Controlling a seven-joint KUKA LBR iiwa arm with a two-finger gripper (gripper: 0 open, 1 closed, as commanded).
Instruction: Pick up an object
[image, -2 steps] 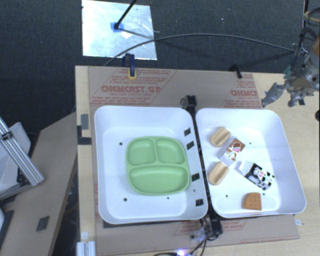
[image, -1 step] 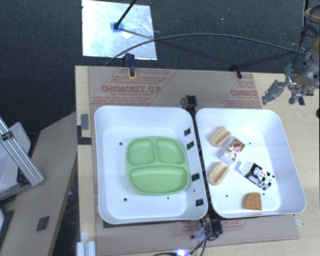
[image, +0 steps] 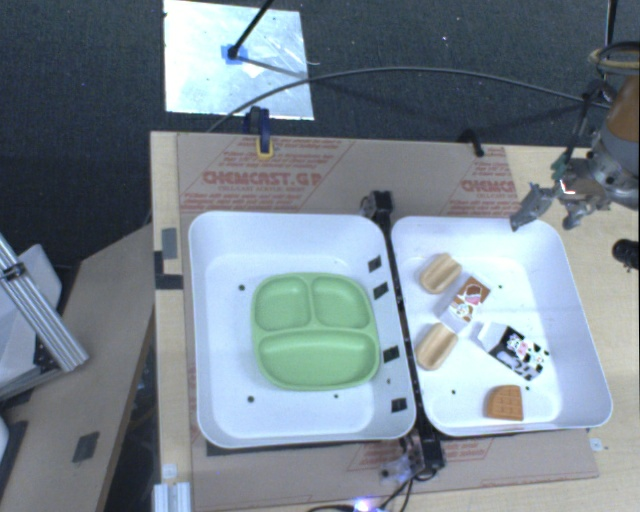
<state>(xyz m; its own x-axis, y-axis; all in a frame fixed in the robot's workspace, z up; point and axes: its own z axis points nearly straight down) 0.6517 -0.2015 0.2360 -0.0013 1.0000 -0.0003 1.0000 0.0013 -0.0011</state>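
Jaws spread, well above-right of waffle.

My two bins look like smooth, slightly glossy white plastic. The green plate is matt plastic. Under them lies printed brown cardboard. My gripper seems bare metal, though blurred.

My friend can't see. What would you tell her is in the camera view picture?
A robot gripper hangs open over the right bin's far corner. That bin has two tan pieces, two small packets and a waffle. The left bin has a green divided plate.
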